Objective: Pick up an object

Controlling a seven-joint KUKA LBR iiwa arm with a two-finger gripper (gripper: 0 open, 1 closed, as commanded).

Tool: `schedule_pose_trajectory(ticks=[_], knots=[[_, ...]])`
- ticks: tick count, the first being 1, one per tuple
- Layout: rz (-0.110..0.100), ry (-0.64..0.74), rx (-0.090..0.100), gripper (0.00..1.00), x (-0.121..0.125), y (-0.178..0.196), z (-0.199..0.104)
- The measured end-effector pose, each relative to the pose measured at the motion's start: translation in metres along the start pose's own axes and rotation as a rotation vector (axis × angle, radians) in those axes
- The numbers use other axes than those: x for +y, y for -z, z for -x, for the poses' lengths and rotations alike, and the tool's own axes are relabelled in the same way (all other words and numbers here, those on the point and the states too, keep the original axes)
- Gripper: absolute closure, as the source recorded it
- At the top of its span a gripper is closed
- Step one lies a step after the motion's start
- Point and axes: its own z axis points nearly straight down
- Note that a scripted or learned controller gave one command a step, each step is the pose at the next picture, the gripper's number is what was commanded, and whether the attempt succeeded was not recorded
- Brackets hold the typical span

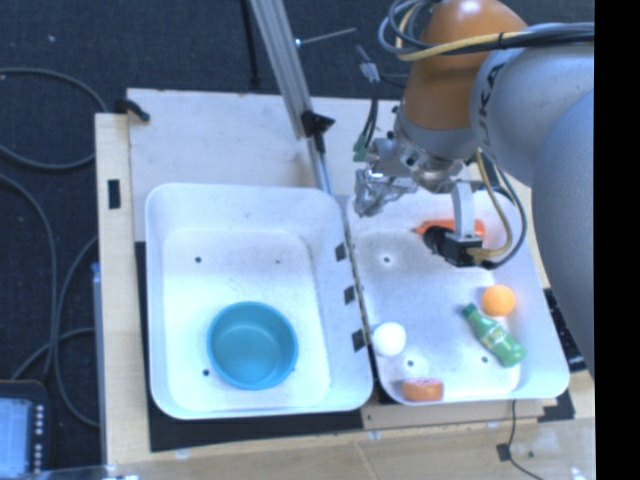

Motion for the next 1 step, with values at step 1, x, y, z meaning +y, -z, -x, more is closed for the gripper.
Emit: schedule_pose_trajectory(ticks=[1], knots=[[-0.002, 0.000, -0.001, 1.00, 0.0099, -0.0040, -0.0635]])
